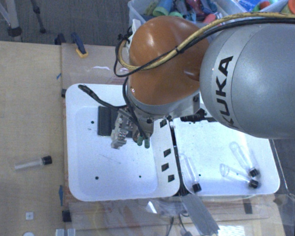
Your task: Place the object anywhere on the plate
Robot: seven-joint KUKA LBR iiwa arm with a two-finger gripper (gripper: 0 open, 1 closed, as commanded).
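three clear tubes [243,164] in right bin [269,190]

Left bin [85,181]: white and shallow, lying below and to the left of the fingers. Right bin [217,190]: to the right of the fingers, holding three clear tubes with black caps [241,157]. Loose capped tube [32,163] on the tabletop [25,99], well left of the fingers. Clear tub of coloured items [165,7] well above the fingers, at the far edge. Blue clip [79,46] up and left of them.
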